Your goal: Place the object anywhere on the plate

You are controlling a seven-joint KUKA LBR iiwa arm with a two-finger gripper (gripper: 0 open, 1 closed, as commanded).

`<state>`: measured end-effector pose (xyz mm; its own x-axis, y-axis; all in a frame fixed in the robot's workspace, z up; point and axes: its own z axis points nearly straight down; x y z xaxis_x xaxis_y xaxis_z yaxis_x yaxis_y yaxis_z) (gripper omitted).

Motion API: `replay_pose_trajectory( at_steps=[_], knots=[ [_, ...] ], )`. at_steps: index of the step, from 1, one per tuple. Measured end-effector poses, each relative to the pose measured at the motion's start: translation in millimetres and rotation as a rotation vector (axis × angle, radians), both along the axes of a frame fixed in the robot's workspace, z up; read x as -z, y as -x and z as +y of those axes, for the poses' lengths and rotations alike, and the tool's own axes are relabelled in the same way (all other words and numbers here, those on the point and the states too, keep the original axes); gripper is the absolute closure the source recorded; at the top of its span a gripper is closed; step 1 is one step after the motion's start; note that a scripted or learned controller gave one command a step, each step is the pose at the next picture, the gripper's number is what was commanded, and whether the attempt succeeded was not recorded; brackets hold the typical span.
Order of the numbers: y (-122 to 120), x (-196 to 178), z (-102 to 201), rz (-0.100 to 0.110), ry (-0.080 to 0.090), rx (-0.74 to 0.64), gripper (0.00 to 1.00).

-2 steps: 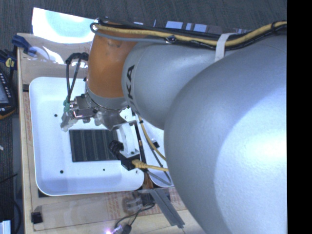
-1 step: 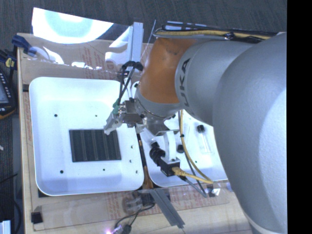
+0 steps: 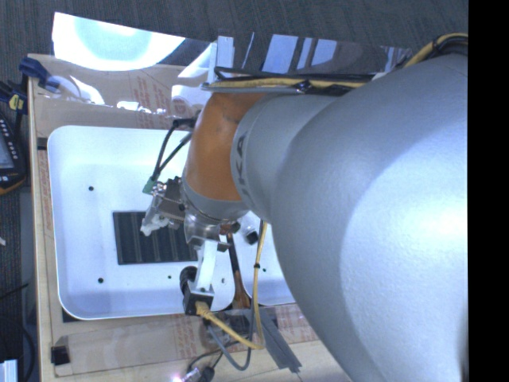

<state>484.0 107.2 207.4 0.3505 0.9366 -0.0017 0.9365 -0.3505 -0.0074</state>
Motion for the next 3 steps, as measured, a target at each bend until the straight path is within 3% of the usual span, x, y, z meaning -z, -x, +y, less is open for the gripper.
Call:
replay_pose_trajectory(
  at_steps=[1,2,3],
  knots=[
    [-21.8,1.6,82.2,-0.001,0.003,0.228,1.0],
    [-43.8,-7.5,-6.7,-0.001,0.004,0.404,1.0],
    [-23.0,17.2,-167.3,0.0,0.003,0.461,1.0]
  ],
)
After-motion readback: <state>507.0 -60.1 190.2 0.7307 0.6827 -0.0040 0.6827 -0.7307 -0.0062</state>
